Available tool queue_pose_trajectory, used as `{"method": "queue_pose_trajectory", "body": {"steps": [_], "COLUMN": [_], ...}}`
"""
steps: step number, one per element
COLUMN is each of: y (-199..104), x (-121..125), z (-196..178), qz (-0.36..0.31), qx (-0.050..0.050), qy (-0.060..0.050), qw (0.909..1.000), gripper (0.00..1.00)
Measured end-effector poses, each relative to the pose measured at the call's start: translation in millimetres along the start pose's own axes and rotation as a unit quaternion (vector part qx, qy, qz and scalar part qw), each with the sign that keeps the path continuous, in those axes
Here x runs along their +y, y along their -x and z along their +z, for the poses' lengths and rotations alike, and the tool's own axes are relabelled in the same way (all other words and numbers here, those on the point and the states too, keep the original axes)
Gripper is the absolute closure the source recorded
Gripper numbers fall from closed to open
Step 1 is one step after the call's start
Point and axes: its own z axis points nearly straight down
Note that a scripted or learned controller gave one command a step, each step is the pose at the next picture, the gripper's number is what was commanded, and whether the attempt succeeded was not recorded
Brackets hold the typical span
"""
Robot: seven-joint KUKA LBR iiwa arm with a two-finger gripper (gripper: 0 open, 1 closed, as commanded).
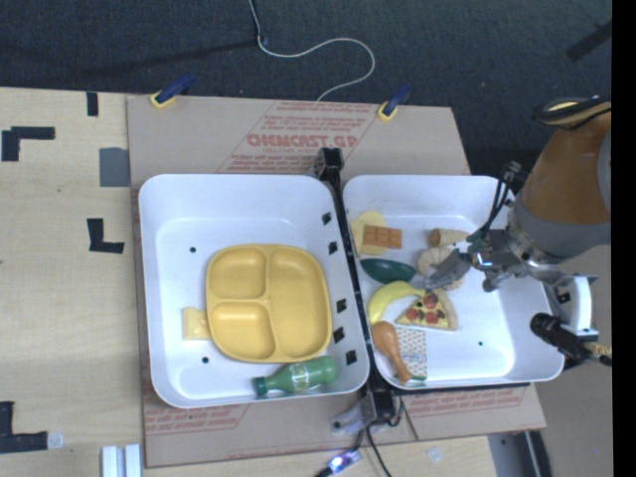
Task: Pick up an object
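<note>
Clearly, the main risk lies in the crowding beneath the gripper [444, 272], which is lowered into the right bin [497, 361] over a tight cluster of toy food; whether anything is gripped cannot be told, since the tip is seen from above against the clutter. No single object has been singled out by the task, and the likeliest candidates are packed together: the pizza slice [429, 312] lies just below the tip, the banana [390, 297] just to its left and touching the pizza, and a pale lump [433, 258] is just beside the tip. A descent here could land on two items at once, so that one is pinched at an edge and slips, or a neighbour is shoved aside. The flat pizza offers little to close on and may be pressed down rather than lifted. Further left of the tip a green piece [388, 269], a cracker [382, 237] and a drumstick [390, 348] are found, the last well below. Beyond the divider, well apart to the left, the other bin [164, 207] carries a yellow tray [268, 301] and a green bottle [296, 377]; neither is judged to obstruct anything.
</note>
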Motion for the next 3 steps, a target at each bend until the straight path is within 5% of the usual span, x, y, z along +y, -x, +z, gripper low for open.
{"method": "queue_pose_trajectory", "body": {"steps": [1, 3], "y": [-0.2, -0.2], "x": [3.1, -11.1], "z": [-7.1, 98.0], "qz": [-0.002, -0.001], "qx": [-0.001, 0.000], "qy": [0.007, 0.004], "qw": [1.0000, 1.0000], "gripper": [0.00, 0.00]}}
